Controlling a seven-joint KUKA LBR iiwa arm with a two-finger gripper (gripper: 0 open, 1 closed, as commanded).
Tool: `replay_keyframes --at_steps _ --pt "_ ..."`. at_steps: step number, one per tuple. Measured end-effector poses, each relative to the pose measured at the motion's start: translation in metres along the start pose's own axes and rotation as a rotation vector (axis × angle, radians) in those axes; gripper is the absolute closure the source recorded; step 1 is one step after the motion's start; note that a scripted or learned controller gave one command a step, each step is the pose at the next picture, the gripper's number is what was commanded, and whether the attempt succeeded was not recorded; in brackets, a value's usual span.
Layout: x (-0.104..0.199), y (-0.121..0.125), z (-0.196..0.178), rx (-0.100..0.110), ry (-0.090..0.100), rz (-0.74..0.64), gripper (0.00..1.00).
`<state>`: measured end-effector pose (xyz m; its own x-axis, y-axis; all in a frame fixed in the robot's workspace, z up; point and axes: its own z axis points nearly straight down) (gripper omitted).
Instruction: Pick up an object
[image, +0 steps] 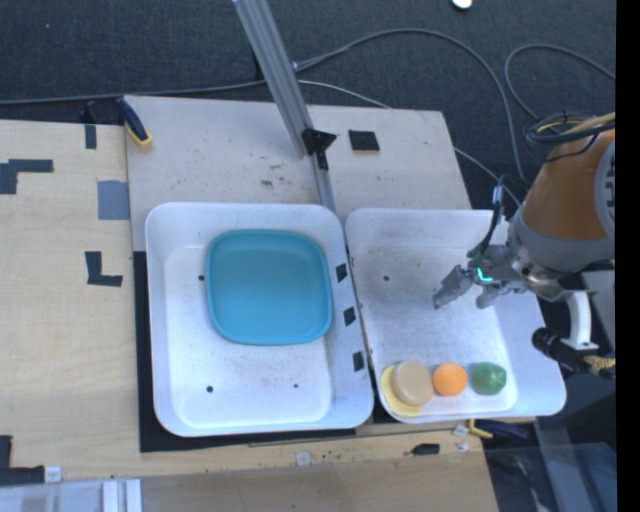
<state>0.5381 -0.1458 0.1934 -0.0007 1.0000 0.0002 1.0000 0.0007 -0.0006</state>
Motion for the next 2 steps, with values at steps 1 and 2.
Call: replay_keyframes --at_steps 1,2 --pt "0.000 0.000 0.000 0.000 0.000 0.000 0.00" --pt "0.002 0.002 0.062 0.005 0.001 0.000 0.00"
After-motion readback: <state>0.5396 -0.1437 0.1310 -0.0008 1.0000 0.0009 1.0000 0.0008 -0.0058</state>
